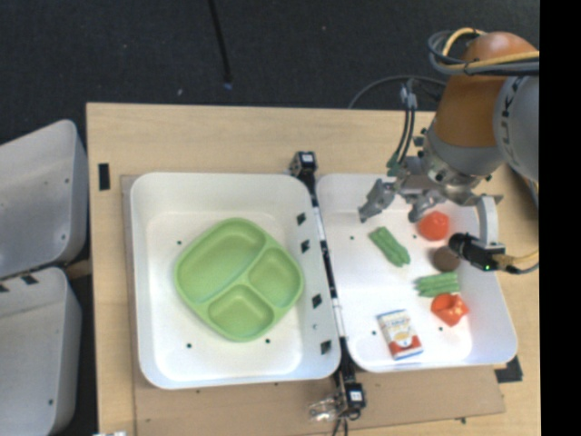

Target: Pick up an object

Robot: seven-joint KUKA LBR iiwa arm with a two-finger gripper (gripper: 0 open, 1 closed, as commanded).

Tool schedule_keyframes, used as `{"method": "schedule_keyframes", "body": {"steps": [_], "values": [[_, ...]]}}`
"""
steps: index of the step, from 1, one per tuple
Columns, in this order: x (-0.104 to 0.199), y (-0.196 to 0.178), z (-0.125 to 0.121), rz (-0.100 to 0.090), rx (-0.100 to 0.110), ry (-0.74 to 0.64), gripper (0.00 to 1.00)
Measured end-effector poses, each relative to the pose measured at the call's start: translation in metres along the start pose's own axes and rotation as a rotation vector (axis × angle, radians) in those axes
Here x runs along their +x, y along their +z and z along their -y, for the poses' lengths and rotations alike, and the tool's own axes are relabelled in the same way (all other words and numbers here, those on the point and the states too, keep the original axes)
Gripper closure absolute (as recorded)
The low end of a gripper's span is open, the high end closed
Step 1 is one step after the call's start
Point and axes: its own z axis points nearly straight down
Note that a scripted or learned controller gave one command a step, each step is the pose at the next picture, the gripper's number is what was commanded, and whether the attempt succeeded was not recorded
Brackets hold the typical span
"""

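- Orange-red rounded plastic toy [434,226] lay just below the grey two-finger gripper [397,203] in the right white bin [495,334].
- Jaws stood spread apart, gripping nothing.
- Green oblong pod [389,246] lay slantwise nearby.

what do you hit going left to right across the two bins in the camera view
green three-compartment plastic plate → long green pod-shaped piece → small red-and-white carton → round red piece
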Motion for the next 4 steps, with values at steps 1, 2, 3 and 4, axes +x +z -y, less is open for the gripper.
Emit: {"method": "schedule_keyframes", "body": {"steps": [1, 2, 3, 4], "values": [[0.000, -0.008, -0.002, 0.000, -0.014, -0.002, 0.00], [0.003, 0.054, -0.006, 0.002, -0.009, -0.001, 0.00], [-0.008, 0.104, -0.007, 0.003, -0.010, 0.001, 0.00], [-0.010, 0.122, -0.008, 0.002, -0.012, 0.004, 0.00]]}}
